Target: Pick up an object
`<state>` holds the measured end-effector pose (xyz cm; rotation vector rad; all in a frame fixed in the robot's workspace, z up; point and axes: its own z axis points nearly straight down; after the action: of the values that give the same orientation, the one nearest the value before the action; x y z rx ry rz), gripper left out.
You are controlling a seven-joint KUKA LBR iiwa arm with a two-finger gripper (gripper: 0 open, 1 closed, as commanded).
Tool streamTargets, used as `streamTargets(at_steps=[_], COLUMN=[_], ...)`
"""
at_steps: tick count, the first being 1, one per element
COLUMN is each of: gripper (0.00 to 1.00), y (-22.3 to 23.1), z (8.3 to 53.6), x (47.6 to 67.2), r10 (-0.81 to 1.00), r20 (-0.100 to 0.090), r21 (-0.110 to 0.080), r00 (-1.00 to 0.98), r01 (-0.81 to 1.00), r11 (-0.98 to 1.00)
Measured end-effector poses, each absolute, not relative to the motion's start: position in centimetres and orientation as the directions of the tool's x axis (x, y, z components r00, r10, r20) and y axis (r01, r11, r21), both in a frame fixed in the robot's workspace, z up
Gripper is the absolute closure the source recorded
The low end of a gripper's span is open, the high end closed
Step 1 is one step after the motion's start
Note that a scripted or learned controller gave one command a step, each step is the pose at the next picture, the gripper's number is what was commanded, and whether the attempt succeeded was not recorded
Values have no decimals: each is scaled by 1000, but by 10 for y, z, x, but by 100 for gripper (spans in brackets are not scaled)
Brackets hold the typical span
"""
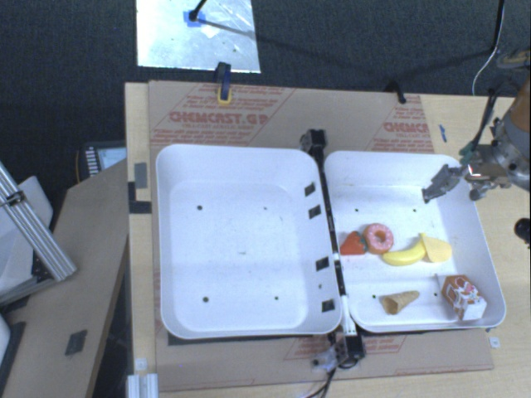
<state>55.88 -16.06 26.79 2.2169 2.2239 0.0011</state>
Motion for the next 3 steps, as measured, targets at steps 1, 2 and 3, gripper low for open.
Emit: streamTargets(at_steps=[1, 2, 3], gripper=[0, 100, 0], y=[-173, -174, -174], z=[113, 133, 133], x=[586, 591, 590], r10=[1000, 1000, 1000], r20=[2, -2, -2], r21=[-11, 5, 4], r00=[-1, -1, -1], r01=[1000, 1000, 1000], r11=[1, 1, 1])
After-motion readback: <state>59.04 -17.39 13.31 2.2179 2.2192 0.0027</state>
